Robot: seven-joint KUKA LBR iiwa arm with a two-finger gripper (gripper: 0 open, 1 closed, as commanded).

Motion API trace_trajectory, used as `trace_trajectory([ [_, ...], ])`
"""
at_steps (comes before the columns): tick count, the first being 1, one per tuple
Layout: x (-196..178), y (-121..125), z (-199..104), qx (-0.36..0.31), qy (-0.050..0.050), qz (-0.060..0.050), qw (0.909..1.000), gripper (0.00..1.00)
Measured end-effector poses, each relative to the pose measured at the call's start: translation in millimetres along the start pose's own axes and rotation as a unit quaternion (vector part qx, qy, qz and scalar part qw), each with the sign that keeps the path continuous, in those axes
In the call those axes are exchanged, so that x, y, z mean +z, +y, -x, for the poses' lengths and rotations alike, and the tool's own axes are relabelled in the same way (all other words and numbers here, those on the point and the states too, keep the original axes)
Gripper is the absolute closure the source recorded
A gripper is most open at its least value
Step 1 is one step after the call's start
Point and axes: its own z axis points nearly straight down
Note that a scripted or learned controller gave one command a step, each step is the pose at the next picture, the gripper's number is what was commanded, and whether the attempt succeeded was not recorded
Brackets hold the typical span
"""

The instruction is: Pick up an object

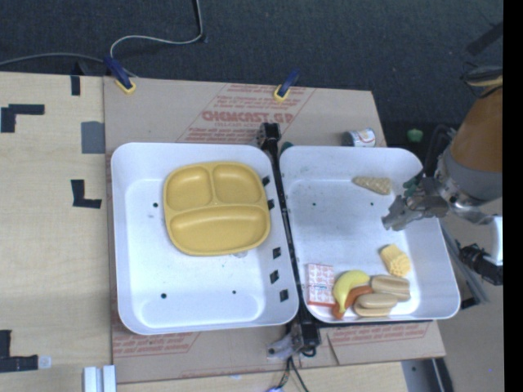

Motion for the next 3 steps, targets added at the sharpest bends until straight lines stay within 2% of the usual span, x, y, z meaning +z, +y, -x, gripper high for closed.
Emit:
trace_trajectory([
  [1,0.5,-0.3,-0.4,0.0,0.001,-0.001,1.0,0.0],
  [2,105.2,-35.5,36.3,0.001,0.0,-0.001,1.0,0.0],
  [3,125.9,2.0,57.1,-0.001,0.002,0.002,1.0,0.0],
])
